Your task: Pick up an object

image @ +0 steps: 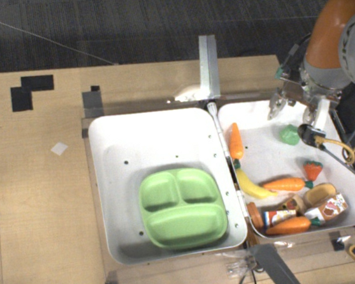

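Open and empty, the gripper [292,111] hangs just above a green toy [288,135] in the right bin [257,112], where a descent near the bin's wall risks a glancing miss.

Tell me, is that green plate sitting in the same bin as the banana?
No: the green plate lies in the left bin, while the banana lies in the right bin among the toy food.
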Controlling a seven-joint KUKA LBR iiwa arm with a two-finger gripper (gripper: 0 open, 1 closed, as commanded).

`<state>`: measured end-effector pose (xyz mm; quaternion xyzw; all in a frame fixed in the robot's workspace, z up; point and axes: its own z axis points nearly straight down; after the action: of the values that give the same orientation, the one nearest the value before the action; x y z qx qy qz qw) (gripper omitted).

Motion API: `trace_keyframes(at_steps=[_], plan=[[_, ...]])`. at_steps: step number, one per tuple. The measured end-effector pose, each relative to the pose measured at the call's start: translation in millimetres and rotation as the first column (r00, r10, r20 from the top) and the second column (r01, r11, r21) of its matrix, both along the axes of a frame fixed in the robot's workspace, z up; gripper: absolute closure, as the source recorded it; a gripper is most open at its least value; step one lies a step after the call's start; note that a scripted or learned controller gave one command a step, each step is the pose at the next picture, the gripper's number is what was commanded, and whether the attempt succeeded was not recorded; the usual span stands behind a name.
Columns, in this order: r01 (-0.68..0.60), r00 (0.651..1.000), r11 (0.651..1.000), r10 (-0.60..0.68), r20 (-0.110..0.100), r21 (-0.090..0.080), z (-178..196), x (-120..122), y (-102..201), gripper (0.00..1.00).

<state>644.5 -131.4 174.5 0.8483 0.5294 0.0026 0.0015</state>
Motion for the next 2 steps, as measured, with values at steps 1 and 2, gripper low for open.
trace_keyframes(at_steps=[1,2], plan=[[0.099,0.995,0.995,-0.099,-0.002,0.000,-54.6,-43.0,-44.2,0.00],[-0.053,0.999,0.999,0.053,0.000,-0.001,-64.1,26.2,1.7,0.00]])
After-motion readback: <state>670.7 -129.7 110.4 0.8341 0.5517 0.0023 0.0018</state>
